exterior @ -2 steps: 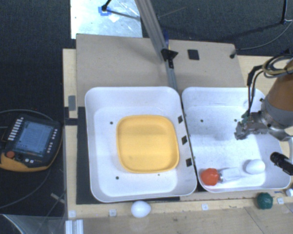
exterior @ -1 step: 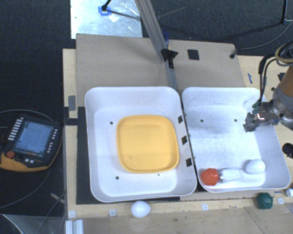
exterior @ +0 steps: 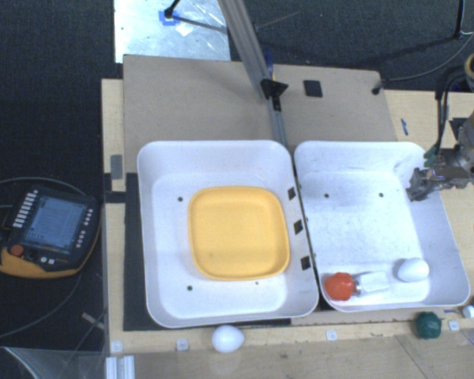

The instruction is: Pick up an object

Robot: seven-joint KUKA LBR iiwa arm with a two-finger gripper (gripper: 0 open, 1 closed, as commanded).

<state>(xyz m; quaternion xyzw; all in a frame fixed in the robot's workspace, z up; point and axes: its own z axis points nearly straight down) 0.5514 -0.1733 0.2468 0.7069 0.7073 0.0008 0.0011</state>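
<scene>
hovering at right bin's (exterior: 438, 235) far rim, gripper (exterior: 420, 185) state unreadable; red ball (exterior: 340, 286) and white egg (exterior: 412, 270) sit at the near wall.

A: What lies beyond the bench (exterior: 340, 109)?
B: Dark carpet floor (exterior: 47, 69), cables trailing at the left.
A: And far off?
B: A bright shiny sheet (exterior: 170, 14) on the floor.

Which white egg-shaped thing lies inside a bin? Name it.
The white egg in the right bin, near its front right corner. The other white egg lies outside, on the bench in front of the left bin.
</scene>
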